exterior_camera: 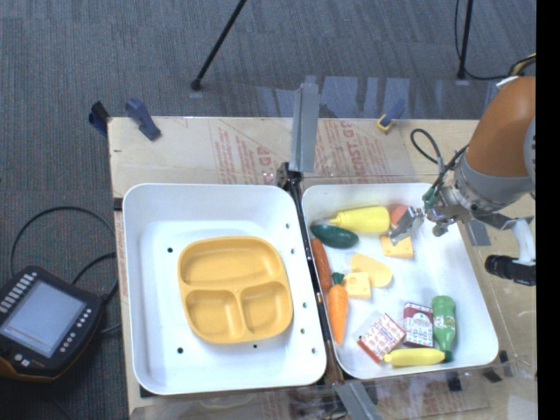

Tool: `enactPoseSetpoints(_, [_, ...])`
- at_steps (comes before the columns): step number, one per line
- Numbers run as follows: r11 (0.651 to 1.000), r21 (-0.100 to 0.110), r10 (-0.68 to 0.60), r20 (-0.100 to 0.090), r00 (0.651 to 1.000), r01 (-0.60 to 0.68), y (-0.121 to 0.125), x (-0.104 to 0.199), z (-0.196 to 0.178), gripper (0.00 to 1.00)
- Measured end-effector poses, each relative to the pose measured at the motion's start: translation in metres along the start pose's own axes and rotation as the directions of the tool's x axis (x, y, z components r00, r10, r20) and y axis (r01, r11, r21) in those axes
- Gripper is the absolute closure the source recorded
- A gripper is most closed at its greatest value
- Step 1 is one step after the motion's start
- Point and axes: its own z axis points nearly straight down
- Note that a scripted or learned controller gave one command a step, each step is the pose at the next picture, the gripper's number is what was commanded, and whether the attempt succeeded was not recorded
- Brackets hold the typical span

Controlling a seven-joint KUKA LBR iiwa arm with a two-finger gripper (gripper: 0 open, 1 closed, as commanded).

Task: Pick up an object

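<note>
Camera view, my metal end effector low in the right white bin, grip state unclear, beside a square cheese cube, glossy yellow corn, smooth compartmented yellow tray left.

Even, bright overhead light, soft faint shadows, mild glare on white bins, slightly soft focus

Cut off at the right edge of the frame: the arm. Partly covered by the gripper: a small reddish item in the right bin. Print on the red packets too small to read.
</note>
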Motion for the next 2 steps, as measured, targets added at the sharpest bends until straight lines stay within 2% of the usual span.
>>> enactPoseSetpoints(1, [0.999,-0.005,-0.041,0.002,0.999,0.041,0.040,-0.012,0.083,0.00])
enactPoseSetpoints(2, [0.999,-0.006,-0.041,0.001,0.999,0.041,0.041,-0.012,0.072,1.00])
